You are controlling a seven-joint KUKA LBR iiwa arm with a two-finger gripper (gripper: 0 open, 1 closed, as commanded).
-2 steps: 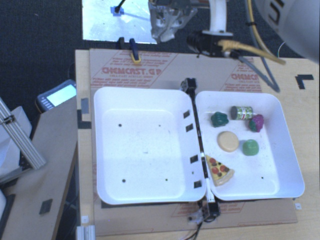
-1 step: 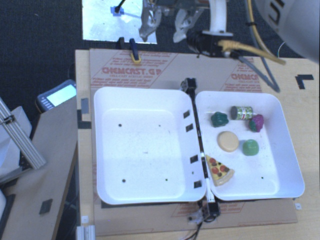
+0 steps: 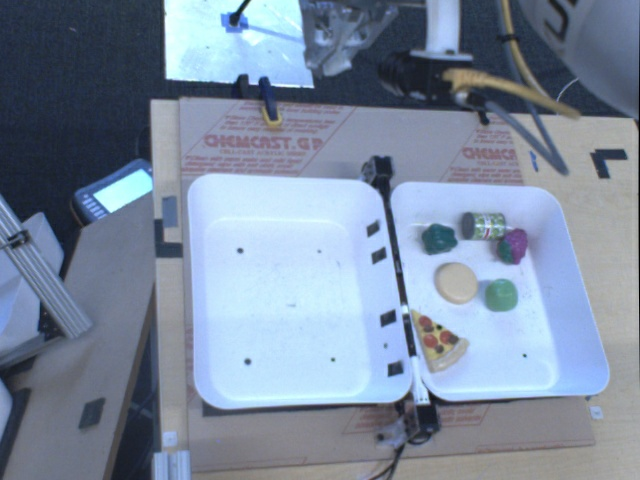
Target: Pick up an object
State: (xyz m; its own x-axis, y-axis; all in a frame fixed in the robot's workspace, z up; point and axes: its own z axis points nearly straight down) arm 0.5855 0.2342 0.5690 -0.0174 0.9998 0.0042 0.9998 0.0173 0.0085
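Pick not yet begun: end effector [image 3: 335,33] high at far edge, clear of both bins.

Its grip state cannot be told. Six objects lie in right bin [image 3: 575,318]: pizza slice [image 3: 438,341], tan disc [image 3: 457,283], green piece [image 3: 500,295], can [image 3: 484,226].

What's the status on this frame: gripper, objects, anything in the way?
Gripper raised beyond the bins. Six small toys, including pizza slice, in right white bin. Nothing blocking them.

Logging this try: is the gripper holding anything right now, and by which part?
Nothing is held. The gripper is up above the far edge of the bench, and nothing shows between its jaws. The toys lie in the right bin.
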